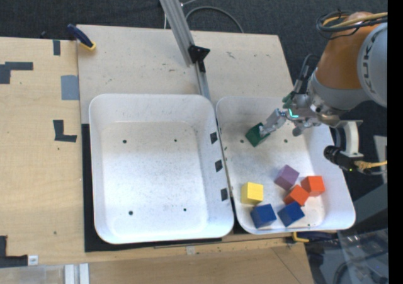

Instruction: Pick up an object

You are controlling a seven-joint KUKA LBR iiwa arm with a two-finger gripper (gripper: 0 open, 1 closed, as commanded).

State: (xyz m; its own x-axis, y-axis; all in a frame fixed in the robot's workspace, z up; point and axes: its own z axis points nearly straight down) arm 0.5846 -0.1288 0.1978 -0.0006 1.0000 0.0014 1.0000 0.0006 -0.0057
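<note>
Arm enters from the right edge of the frame, orange band at upper right, grey wrist angled down toward centre-right. Gripper (pixel 269 126) extends leftward at a slant from the wrist. Fingers appear closed on a small green item, though detail is poor.

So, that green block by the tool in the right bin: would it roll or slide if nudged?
The green block looks flat-faced and rigid, so it would probably slide, not roll. It seems small and likely light, so a nudge from the tool could skid it across the smooth-looking white bin. It may pivot if touched off-centre.
</note>
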